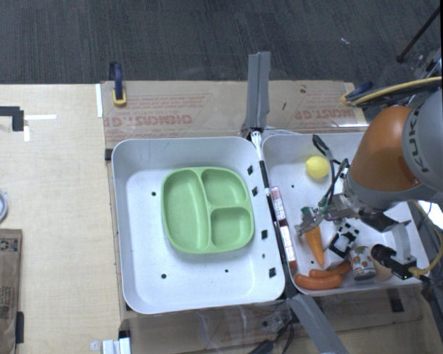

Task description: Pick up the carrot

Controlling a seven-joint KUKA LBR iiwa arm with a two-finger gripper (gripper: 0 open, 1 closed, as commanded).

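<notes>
i see the carrot [314, 246] lying in the right bin [293, 152], close to the divider between the two bins, its thick end up and its tip pointing down toward the hot dog [321, 279]. the gripper [311, 221] sits just above the carrot's thick end, seemingly touching it; i cannot tell whether the fingers are apart or together, and nothing sits visibly between them. up from the carrot lies a yellow lemon [317, 167]. right of the carrot stands a small can [362, 263]. left of the carrot, across the divider, the left bin [136, 234] holds a green divided plate [207, 209].
</notes>
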